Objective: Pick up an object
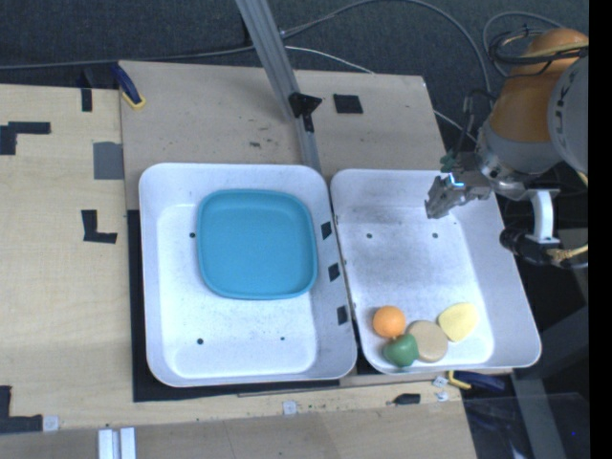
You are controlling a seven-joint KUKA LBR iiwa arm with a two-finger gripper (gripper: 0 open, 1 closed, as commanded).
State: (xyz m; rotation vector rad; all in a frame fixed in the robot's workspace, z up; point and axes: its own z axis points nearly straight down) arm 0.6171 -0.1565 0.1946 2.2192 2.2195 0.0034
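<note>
Several small objects lie in the near corner of the right bin (411, 247): an orange ball (388, 320), a green piece (401, 350), a tan round piece (429, 341) and a yellow piece (459, 319). My gripper (442, 199) hangs over the far right part of that bin, well away from the objects. Nothing shows between its fingers.
The left bin (172, 285) holds a blue square plate (256, 243). A grey metal pole (277, 55) runs from the top down to between the bins. Cables lie at the back right, behind the arm.
</note>
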